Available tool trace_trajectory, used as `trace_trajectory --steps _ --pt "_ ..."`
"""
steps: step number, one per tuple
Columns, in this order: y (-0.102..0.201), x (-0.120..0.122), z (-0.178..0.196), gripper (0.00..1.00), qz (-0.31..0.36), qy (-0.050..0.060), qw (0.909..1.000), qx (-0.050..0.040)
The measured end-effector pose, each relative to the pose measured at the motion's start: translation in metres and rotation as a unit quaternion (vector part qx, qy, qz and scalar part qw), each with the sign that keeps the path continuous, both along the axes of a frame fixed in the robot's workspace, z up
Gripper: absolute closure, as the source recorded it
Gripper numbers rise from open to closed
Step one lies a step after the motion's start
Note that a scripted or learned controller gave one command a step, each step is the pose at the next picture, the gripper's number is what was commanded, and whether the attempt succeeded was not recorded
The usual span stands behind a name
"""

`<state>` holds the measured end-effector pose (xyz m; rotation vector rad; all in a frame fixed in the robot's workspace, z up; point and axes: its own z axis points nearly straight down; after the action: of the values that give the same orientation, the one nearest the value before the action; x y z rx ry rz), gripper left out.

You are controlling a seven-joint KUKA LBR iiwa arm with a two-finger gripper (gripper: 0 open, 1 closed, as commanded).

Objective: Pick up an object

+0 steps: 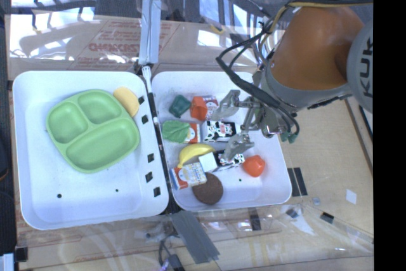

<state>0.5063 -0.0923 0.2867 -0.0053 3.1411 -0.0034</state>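
My gripper (234,124) reaches into the right bin (274,168) from the right, open, with its two fingers (230,101) spread wide. A black-and-white cow-print carton (219,131) lies just left of the gap between them, and nothing is gripped. Close by are an orange-red carton (199,107), a dark green item (179,105), a green leafy piece (177,131), a yellow banana (194,152), a small juice box (189,173), a brown round cookie (208,189) and a red tomato (254,166). A second cow-print carton (229,158) sits under the lower finger.
The left bin (38,193) holds a green divided plate (93,129) and a yellow piece (127,99) at its right edge. A divider with black clips (152,155) separates the bins. The arm's orange band (317,41) and cables hang over the right bin's far right corner.
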Motion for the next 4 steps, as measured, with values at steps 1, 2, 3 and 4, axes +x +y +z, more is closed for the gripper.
trace_trajectory --steps 1,2,3,4 --pt "-0.006 0.031 -0.172 0.00 0.047 0.001 0.9989 0.0014" --pt "-0.002 0.104 -0.194 0.00 0.028 -0.001 0.9996 0.0013" --pt "-0.106 0.084 0.015 0.00 0.103 -0.005 0.9947 -0.0025" --pt "-0.084 0.064 -0.135 0.00 0.032 0.005 0.9995 0.0030"
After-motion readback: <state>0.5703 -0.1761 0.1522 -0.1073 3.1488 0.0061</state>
